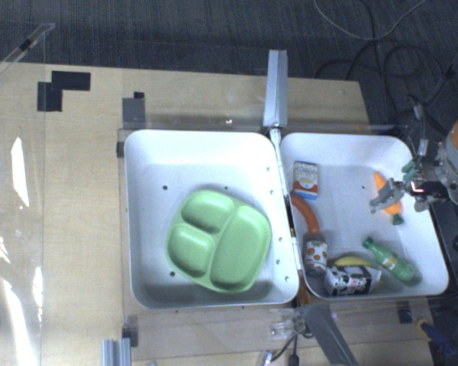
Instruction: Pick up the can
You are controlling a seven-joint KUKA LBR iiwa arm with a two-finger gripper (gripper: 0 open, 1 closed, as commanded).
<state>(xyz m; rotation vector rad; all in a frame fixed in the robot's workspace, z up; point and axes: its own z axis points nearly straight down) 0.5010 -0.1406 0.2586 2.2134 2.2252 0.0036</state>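
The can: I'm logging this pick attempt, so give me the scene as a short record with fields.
target: small brown-and-white printed metal can, upright, near the right bin's left wall
right bin: carton, brown sausage, black-and-white cow-print carton, yellow banana, green plastic bottle, orange carrot
left bin: green divided plastic tray
hand: above the carrot, apart from the can

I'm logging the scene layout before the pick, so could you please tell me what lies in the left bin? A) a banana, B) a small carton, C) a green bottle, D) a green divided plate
D: the green divided plate lies in the left bin, while the green bottle, banana and small carton are all in the right bin.
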